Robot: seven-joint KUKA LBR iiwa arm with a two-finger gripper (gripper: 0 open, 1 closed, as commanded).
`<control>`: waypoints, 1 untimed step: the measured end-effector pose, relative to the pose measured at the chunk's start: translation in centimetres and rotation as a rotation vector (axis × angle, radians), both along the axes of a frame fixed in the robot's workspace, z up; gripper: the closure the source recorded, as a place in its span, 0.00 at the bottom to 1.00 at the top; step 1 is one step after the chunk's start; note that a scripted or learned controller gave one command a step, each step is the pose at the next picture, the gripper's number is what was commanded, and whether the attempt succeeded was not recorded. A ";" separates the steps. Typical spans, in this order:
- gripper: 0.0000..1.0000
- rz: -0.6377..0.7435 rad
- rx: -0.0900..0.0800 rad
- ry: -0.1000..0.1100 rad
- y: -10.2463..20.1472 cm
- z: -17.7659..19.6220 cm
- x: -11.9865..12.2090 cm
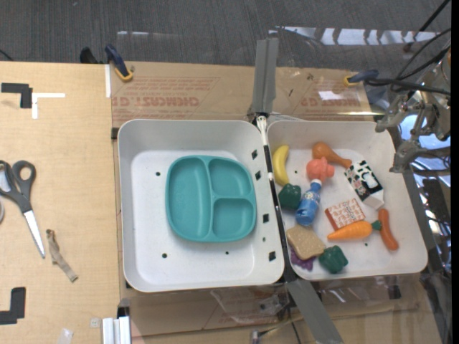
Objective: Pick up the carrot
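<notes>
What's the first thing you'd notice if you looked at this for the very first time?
Probably the big teal divided plate, sitting by itself in the left bin. Next, the jumble of toy food in the right bin: a yellow banana near its left wall, a blue bottle in the middle, and the orange carrot lying beside a red packet. Scissors rest on the wooden bench far left.

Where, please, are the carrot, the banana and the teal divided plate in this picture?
carrot [349, 230], camera view, middle of its orange body.
banana [280, 165], camera view, middle of its yellow curve.
teal divided plate [188, 192], camera view, floor of its large left compartment.
</notes>
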State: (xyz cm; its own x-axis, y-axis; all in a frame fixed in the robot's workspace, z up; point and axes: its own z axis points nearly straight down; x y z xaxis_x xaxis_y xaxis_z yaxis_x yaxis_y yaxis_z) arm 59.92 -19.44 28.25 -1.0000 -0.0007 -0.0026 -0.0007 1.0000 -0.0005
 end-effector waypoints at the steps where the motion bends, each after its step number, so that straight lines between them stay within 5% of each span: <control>1: 0.00 0.041 0.000 0.000 2.4 -16.0 -2.3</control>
